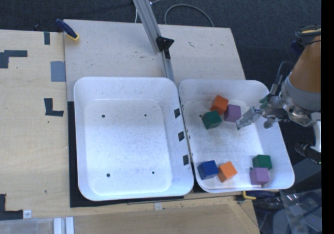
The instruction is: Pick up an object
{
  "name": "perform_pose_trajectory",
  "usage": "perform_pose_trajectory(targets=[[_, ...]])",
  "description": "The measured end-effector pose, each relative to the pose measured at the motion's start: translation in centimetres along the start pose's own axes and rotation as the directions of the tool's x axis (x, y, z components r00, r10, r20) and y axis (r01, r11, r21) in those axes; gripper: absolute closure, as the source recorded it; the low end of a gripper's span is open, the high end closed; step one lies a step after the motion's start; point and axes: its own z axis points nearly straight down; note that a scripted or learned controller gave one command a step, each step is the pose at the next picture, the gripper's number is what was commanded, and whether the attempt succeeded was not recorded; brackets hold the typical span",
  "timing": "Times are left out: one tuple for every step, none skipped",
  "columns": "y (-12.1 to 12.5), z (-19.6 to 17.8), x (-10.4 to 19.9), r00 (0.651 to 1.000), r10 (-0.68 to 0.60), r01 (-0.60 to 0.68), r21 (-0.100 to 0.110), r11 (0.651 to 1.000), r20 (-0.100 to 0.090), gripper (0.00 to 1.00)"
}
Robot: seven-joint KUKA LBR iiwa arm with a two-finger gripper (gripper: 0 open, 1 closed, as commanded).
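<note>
While the arm (pixel 305 79) reaches in over the right bin's (pixel 237 88) right rim, its gripper (pixel 246 119) hangs just beside the purple block (pixel 233 112), and whether the fingers are open or closed cannot be told from this view. That purple block sits touching an orange block (pixel 219 103), with a green block (pixel 211 120) close by, all in the bin's upper half. Bare white floor lies between this cluster and the near edge, where a blue block (pixel 207 169), a second orange block (pixel 227 171), a second green block (pixel 262 162) and a second purple block (pixel 259 175) crowd the rim. The left bin (pixel 83 97) is smooth, speckled plastic with rounded corners. Every block looks small, matte and square-edged.
</note>
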Motion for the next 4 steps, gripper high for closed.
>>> perform_pose_trajectory(targets=[[0.0, 0.0, 0.0, 1.000, 0.000, 0.000, 0.000, 1.000, 0.000, 0.00], [-0.3, 2.7, 3.2, 1.000, -0.002, 0.002, 0.003, 1.000, -0.001, 0.00], [-0.3, 2.6, 3.0, 1.000, 0.000, 0.000, 0.000, 1.000, 0.000, 0.00], [1.4, 11.7, 6.9, 1.000, -0.002, 0.002, 0.008, 1.000, -0.002, 0.00]])
